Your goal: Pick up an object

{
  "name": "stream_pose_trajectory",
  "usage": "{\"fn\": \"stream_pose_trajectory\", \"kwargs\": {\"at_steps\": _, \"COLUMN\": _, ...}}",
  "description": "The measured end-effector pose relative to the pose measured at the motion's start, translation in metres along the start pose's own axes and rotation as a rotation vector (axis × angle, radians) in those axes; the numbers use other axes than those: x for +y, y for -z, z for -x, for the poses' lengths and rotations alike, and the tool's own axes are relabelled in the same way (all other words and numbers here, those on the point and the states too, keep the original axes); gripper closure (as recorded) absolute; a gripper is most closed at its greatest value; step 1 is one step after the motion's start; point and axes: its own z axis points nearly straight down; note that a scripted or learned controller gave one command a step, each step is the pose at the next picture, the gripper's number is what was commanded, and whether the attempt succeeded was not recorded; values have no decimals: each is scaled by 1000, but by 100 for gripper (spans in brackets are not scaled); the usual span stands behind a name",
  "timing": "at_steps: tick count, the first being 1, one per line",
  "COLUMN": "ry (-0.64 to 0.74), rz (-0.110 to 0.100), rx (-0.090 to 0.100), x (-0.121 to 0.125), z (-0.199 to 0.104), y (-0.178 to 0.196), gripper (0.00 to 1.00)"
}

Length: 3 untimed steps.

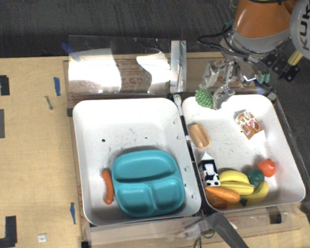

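White bins sit side by side on the tan surface (33, 169). Left bin (92, 119) carries a teal divided tray (146, 182) with an orange sausage-shaped piece (108, 186) just beside its left edge. Right bin (285, 145) carries the loose pieces: a banana bunch (241, 182), a carrot (223, 195), a tan bread-like roll (199, 135), a black-and-white carton (210, 173), a tomato (267, 167) and a small brown-and-white packet (248, 124).

Arm hangs over the right bin's far edge. End effector (219, 94) sits low at the far-left corner, touching or overlapping a green leafy piece (204, 98).

Judged progress: approach made, grasp unconfirmed. Green piece looks like the target and appears raised near the rim, but whether it is pinched or merely beside the metalwork, cannot tell. Lift and carry remain.

Hard to read: finger spacing is lost in metal clutter and cables; cannot tell spread or pressed together. Arm is cut off at the top. A dark green item behind the bananas is partly covered.
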Motion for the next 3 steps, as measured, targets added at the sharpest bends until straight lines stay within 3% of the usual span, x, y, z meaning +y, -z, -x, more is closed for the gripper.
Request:
{"fn": "stream_pose_trajectory", "kwargs": {"at_steps": 1, "ry": -42, "rz": -4, "rx": -11, "x": -10, "z": -1, "y": 36, "gripper": 100}}
{"fn": "stream_pose_trajectory", "kwargs": {"at_steps": 2, "ry": 148, "rz": -1, "rx": -1, "x": -17, "z": -5, "y": -4, "gripper": 100}}
{"fn": "stream_pose_trajectory", "kwargs": {"at_steps": 3, "ry": 134, "rz": -4, "rx": -11, "x": -12, "z": -2, "y": 26, "gripper": 100}}
